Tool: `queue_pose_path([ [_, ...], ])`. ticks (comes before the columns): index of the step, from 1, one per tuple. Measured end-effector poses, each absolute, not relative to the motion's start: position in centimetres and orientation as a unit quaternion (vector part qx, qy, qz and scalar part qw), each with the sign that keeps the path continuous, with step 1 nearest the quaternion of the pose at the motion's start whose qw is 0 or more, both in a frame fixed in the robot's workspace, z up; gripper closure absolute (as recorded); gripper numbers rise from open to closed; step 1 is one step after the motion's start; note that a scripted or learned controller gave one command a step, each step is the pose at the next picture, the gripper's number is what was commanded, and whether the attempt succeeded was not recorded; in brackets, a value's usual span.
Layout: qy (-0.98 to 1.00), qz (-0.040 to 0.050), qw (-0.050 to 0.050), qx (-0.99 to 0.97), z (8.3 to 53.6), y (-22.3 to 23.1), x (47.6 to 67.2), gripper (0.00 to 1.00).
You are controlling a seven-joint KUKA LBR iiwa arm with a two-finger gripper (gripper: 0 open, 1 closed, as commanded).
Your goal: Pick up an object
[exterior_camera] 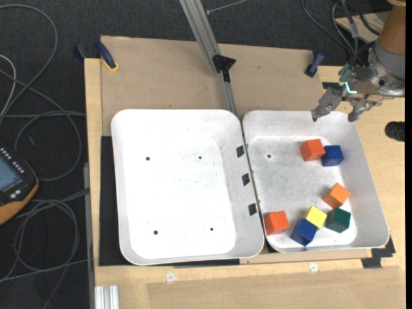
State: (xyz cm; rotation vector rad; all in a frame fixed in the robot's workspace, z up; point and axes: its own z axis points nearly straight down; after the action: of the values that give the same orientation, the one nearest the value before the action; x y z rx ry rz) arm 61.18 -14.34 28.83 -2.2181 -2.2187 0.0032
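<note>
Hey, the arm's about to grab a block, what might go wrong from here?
1. The orange block touches a blue block, so the tool might pinch both or knock one aside.
2. The yellow block sits packed among others near the bin's front wall, leaving the tool little room.

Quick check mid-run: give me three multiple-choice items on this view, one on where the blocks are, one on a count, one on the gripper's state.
1. The blocks lie in:
A. left bin
B. right bin
C. both bins

2. Orange blocks number:
A. one
B. two
C. three

3. The gripper is:
A. open above the right bin's far edge
B. shut on a block
C. resting in the left bin

Answers:
1 B, all sit in the right bin.
2 C, orange blocks at.
3 A, the gripper has spread fingers holding nothing.
</note>
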Motion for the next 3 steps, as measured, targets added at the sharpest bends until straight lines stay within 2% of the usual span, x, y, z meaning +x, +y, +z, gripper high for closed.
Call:
queue_pose_path([
  [1, -0.707, -0.0001, 0.000, -0.707, 29.1, -14.3, 61.2, 0.00],
  [2, -0.707, 0.0015, 0.002, -0.707, 24.7, -14.8, 60.9, 0.00],
  [3, -0.707, 0.0019, 0.004, -0.707, 18.4, -14.4, 61.0, 0.00],
])
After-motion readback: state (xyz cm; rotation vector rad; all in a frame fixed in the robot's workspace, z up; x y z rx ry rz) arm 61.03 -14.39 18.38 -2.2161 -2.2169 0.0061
